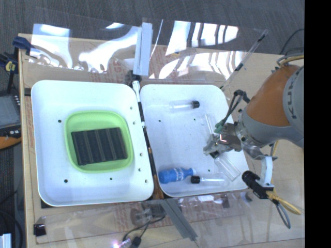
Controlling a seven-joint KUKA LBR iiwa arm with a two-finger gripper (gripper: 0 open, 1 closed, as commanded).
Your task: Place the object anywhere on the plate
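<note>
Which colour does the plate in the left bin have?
The plate is light green, with a dark ribbed insert in its middle; the camera view shows it.

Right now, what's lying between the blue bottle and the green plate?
In the camera view, the raised rims where the two bins meet, plus bare white bin floor on either side. No loose item sits between the bottle and the plate.

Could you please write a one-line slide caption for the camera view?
Robot gripper low over the right bin among clear tubes and a blue bottle; green plate waits in the left bin.
</note>
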